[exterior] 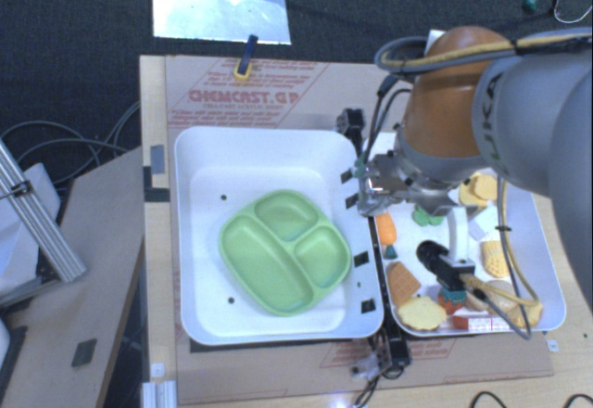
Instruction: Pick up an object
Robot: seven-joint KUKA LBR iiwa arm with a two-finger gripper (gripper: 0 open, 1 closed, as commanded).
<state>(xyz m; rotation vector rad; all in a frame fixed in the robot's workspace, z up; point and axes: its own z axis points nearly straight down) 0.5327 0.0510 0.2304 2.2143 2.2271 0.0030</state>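
Arm reaches in from the right. We place the gripper (pixel 373 196) low over the left edge of the right bin (pixel 548 272), at the wall it shares with the left bin (pixel 269 151). The wrist covers it, so we cannot tell whether it is clenched, released or grasping anything.

Candidate objects, all in the right bin:
- orange piece (pixel 385 230), just below the gripper
- green piece (pixel 428 214), near it
- brown cracker (pixel 402 282)
- yellow round (pixel 422 314)
- waffle square (pixel 495 258)
- yellow wedge (pixel 481 187)

We see a green divided plate (pixel 283 251) lying in the left bin.
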